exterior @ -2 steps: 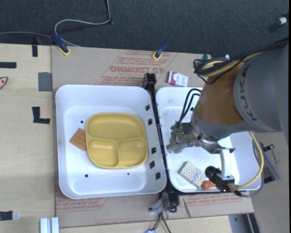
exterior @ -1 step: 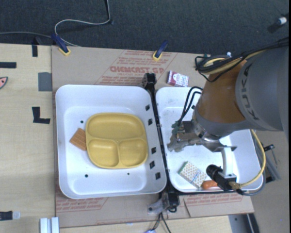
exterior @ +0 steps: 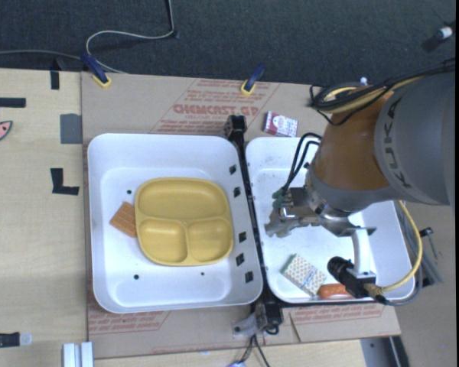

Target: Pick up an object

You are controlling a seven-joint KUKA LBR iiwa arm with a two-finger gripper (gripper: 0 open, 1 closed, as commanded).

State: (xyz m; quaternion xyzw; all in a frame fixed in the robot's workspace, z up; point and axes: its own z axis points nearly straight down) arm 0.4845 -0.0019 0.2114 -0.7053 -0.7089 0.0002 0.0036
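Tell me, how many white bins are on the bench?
2. The left bin holds a yellow divided plate. The right bin sits beside it, under the arm, with a small patterned packet near its front edge.

Grey KUKA arm (exterior: pixel 413 140) with black lettering, orange wrist band (exterior: pixel 350 155), black and yellow cables (exterior: pixel 344 96)

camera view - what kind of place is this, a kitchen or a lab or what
Most likely a robot lab bench for grasp trials, not a kitchen: two white bins clamped onto cardboard, a KUKA arm reaching over the right bin, and a toy-like yellow divided plate.
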